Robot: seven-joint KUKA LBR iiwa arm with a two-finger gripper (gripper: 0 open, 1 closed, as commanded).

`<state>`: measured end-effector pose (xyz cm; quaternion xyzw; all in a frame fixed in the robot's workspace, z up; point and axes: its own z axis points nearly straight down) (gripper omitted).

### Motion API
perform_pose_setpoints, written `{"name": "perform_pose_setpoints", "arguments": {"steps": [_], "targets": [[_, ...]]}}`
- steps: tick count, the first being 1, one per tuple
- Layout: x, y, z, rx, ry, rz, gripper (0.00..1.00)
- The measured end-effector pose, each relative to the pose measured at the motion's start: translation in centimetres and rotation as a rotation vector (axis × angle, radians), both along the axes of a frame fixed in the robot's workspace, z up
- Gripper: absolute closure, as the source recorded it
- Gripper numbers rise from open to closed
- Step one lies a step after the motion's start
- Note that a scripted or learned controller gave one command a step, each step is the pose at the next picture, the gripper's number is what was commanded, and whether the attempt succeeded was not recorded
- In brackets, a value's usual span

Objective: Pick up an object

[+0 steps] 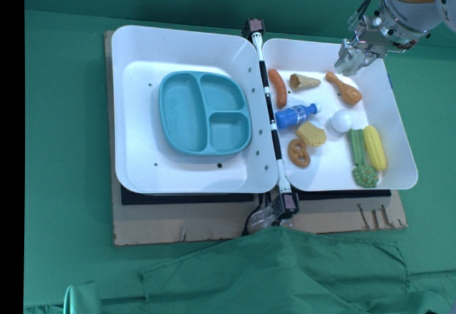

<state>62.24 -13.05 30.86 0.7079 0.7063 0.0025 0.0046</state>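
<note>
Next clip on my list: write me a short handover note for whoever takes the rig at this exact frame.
Claw: hovering above the far edge of the right bin, just above the toy drumstick. Nothing visibly held; finger state unreadable.

Things: the right bin holds the drumstick, a hot dog, cone, blue bottle, white ball, yellow waffle piece, pretzel, corn cob and a green vegetable. The left bin holds a teal divided plate.

Done: nothing picked yet.

Left: descend, grasp one object, likely the drumstick, and lift it.
</note>
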Motion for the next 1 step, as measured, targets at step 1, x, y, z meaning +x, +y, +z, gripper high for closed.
{"name": "perform_pose_setpoints", "arguments": {"steps": [1], "targets": [[0.73, 0.14, 6.49, 0.0, -0.002, 0.0, 1.0]]}}
